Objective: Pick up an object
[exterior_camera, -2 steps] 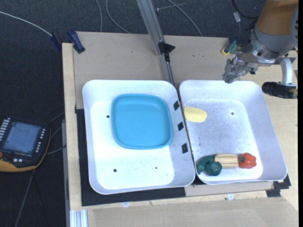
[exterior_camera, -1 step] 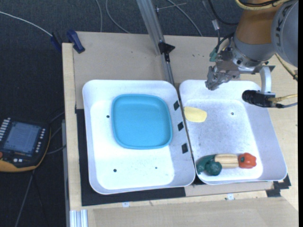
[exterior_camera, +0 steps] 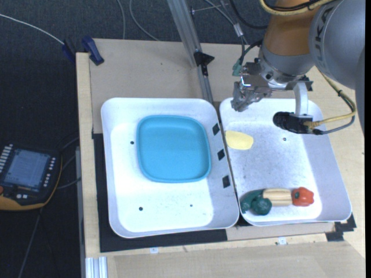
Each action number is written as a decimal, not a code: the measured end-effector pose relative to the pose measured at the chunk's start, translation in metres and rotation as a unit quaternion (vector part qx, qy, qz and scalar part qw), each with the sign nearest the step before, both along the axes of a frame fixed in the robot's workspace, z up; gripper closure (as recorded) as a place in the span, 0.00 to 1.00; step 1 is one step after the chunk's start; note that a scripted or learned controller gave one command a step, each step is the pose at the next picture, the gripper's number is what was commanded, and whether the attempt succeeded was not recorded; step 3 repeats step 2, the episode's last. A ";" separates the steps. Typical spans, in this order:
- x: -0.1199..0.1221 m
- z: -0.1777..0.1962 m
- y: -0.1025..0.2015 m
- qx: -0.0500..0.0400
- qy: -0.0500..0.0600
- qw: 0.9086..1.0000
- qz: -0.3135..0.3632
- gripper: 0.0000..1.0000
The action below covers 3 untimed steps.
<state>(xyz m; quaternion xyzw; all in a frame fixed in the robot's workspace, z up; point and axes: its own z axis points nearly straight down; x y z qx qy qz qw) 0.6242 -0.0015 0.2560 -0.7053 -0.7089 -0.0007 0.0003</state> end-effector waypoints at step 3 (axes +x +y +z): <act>-0.021 -0.017 0.099 0.000 0.001 1.000 0.000 1.00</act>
